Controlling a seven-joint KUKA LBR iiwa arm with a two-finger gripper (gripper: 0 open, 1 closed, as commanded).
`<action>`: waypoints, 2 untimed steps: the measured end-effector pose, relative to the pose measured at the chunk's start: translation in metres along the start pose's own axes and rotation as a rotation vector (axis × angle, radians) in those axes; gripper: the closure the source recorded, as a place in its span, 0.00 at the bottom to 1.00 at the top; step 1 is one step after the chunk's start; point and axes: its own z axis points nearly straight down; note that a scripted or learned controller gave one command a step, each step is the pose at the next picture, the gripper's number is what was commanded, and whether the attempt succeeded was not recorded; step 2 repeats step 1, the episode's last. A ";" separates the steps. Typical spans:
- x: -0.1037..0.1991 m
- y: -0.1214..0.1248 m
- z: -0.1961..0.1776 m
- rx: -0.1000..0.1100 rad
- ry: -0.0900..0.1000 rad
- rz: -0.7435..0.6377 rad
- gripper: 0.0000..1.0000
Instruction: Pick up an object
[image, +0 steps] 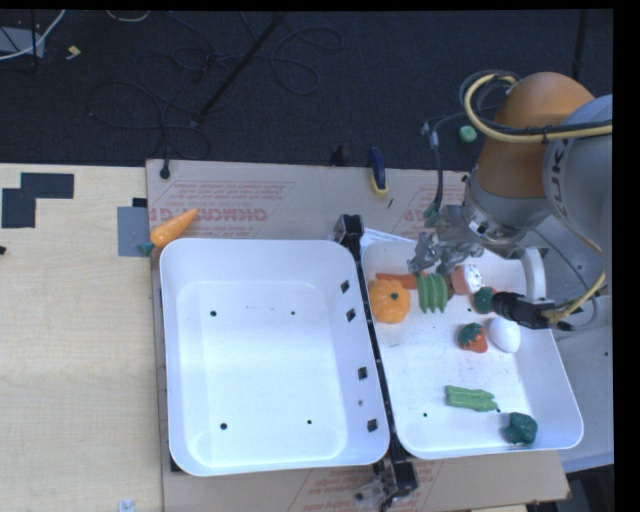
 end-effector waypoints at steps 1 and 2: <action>0.041 0.005 0.000 0.011 -0.001 0.004 1.00; 0.041 0.005 0.000 0.011 -0.001 0.004 1.00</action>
